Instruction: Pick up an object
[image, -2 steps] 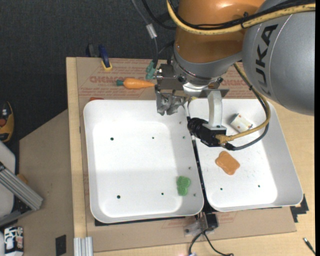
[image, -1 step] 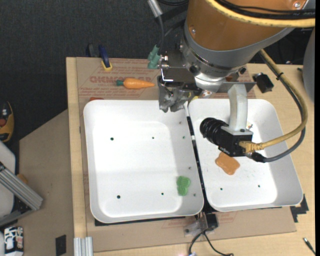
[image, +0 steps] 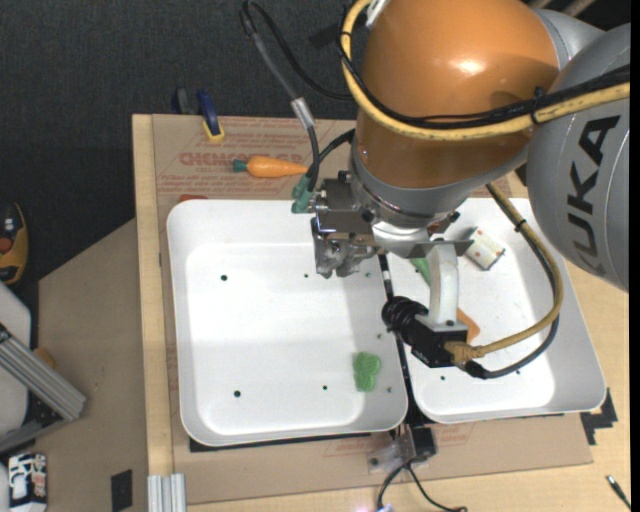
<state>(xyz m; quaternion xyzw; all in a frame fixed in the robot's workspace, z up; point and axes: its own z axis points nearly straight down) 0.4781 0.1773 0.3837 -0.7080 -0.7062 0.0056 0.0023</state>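
My gripper (image: 336, 258) hangs over the far right part of the left bin (image: 230, 330), close to the wall shared with the right bin (image: 540, 340). A small green lump (image: 367, 371) lies on the left bin's floor near its front right corner, well in front of the gripper. In the right bin a small white block with a red mark (image: 484, 248) lies at the back, and an orange piece (image: 468, 325) peeks out beside the wrist bracket. Nothing shows between the fingers from this angle.
An orange carrot-shaped toy (image: 270, 167) lies on the cardboard behind the left bin. A blue and yellow clamp (image: 210, 118) grips the board's far edge. The big orange and grey arm body covers much of the right bin's back half.
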